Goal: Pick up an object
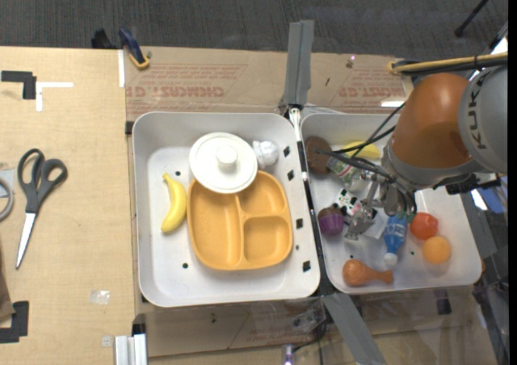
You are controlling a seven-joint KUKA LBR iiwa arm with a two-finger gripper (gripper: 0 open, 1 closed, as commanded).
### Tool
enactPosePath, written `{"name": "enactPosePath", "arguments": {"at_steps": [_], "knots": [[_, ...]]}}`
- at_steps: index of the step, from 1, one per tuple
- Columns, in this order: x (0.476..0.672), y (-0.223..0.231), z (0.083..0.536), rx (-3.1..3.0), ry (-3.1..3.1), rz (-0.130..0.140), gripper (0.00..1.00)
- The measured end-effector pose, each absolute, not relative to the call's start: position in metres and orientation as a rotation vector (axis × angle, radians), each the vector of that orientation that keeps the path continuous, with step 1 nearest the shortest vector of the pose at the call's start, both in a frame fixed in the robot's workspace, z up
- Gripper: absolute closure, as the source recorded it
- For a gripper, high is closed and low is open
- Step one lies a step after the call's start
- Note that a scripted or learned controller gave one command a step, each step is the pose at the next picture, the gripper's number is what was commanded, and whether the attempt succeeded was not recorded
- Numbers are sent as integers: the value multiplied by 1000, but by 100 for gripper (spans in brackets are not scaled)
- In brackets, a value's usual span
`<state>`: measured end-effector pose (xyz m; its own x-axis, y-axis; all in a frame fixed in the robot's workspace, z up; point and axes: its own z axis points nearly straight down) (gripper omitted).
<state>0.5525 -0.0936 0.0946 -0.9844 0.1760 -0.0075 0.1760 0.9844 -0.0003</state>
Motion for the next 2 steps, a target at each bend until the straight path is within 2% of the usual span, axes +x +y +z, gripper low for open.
{"name": "enactPosePath", "arguments": {"at_steps": [1, 2], "knots": [[511, -185, 93, 64, 3136, -2, 0], [479, -190, 93, 121, 3135, -1, 0]]}}
